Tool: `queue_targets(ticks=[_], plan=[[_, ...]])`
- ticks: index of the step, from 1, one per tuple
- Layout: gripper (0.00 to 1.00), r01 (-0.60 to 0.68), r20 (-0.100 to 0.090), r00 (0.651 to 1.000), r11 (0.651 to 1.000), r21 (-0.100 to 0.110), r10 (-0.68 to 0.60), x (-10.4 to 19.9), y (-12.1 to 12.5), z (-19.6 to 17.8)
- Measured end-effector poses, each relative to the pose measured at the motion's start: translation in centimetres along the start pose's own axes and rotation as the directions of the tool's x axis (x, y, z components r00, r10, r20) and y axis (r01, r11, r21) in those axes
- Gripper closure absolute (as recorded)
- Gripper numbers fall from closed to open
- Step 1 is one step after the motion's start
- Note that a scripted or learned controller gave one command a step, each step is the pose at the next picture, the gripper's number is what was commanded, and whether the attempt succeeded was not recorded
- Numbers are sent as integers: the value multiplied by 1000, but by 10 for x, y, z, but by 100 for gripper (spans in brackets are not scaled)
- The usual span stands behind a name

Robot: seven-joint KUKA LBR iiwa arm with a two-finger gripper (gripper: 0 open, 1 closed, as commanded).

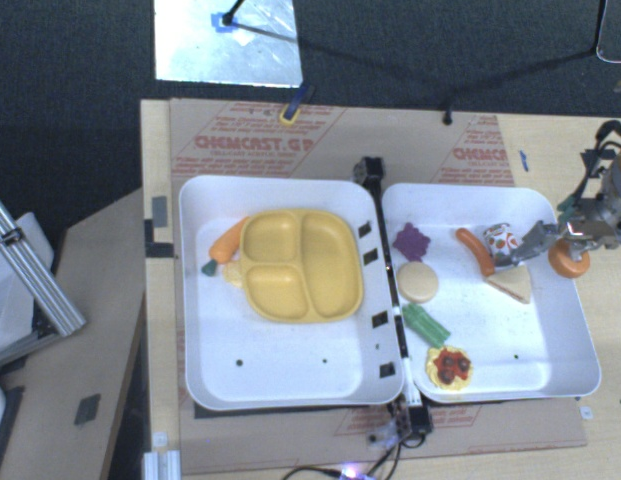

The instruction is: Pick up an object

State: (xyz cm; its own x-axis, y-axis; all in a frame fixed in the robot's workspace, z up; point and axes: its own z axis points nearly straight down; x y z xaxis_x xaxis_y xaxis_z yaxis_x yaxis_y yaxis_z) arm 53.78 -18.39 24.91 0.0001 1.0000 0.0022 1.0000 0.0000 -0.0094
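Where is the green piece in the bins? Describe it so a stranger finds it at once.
Start at the right-hand white bin and follow its left wall, the one shared with the other bin. Just below the round cream disc and above the small yellow plate with red bits lies the green piece, a short bar set at a slant. It is the right bin's only green item.

Not much of the arm (602,203) to look at, honestly: grey metal bits, with some thin dark cables looping around its upper part. The gripper (520,248) end is a dull grey, kinda blocky and angular. There's a rounded orange piece (569,260) tucked under the grey body.
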Motion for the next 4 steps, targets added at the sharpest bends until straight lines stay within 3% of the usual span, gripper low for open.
queue_targets(ticks=[1, 4], plan=[[0, 3, 3, 1000, 1000, -11, -3, 0, 2, -6], [0, 1, 1, 1000, 1000, -6, -1, 7, 1, 129]])
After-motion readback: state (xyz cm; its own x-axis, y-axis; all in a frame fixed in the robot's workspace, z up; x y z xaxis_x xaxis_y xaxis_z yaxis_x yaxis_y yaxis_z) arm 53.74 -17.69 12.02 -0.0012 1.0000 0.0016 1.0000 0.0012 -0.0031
